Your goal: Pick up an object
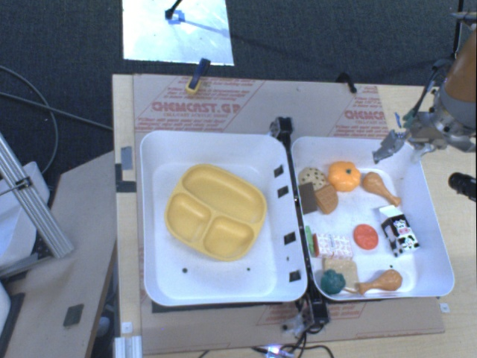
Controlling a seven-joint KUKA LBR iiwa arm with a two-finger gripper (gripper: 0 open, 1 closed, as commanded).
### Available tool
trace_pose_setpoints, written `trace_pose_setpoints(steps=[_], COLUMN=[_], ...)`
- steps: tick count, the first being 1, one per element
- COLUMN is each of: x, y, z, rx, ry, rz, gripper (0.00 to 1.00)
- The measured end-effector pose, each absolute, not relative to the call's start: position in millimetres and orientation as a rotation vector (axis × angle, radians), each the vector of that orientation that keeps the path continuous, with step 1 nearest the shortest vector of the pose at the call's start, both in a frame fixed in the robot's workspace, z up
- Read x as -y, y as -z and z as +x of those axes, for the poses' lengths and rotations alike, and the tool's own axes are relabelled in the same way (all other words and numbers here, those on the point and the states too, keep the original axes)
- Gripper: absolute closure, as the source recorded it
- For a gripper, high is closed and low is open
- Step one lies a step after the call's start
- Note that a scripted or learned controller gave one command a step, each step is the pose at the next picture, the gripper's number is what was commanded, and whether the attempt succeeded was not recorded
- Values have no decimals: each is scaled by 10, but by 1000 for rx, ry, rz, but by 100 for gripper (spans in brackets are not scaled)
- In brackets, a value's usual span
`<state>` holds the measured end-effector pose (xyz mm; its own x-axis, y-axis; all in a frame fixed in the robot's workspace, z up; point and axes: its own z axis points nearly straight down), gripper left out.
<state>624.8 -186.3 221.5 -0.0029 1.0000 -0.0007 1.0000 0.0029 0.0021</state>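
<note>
Camera view, taken from above at a slant: two shallow white bins sit side by side on a cardboard-covered table [223,103].

Left bin [160,162]: holds one yellow divided plate [216,211] with three compartments, lying flat near the bin's centre.

Right bin [432,237]: holds a scatter of toy food. Along the back are a speckled cookie [311,176], an orange pumpkin [343,176] just beside it, and a tan drumstick [380,187] to the pumpkin's right. A brown wafer block [318,198] lies touching the front of the cookie. Mid-bin are a red round slice [365,236] and, near it on the right, a black-and-white cow-pattern carton [398,231]. Toward the front lie a white packet with red dots [334,245], a thin green stick [307,241] at the left wall, a beige cracker [340,265], a dark green broccoli piece [332,280] and a second drumstick [381,280] near the front wall.

Arm: enters from the right, above the back right corner of the right bin. The pincer [390,146] hangs over the bin's back rim, well apart from the nearest item, the back drumstick. Nothing is seen between its fingers; whether they stand apart or together cannot be told at this angle.

Every item in the right bin rests on the bin floor.
</note>
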Motion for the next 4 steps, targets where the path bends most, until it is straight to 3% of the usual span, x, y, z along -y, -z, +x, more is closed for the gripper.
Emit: trace_pose_setpoints(steps=[1, 2, 4], x=[2048, 2062, 2064], y=[-963, -835, -848], z=[6185, 5952, 5986], rx=[-2223, -2223, -2224], ry=[-3, 1, -2], rz=[2215, 2221, 2215], gripper=[0, 0, 0])
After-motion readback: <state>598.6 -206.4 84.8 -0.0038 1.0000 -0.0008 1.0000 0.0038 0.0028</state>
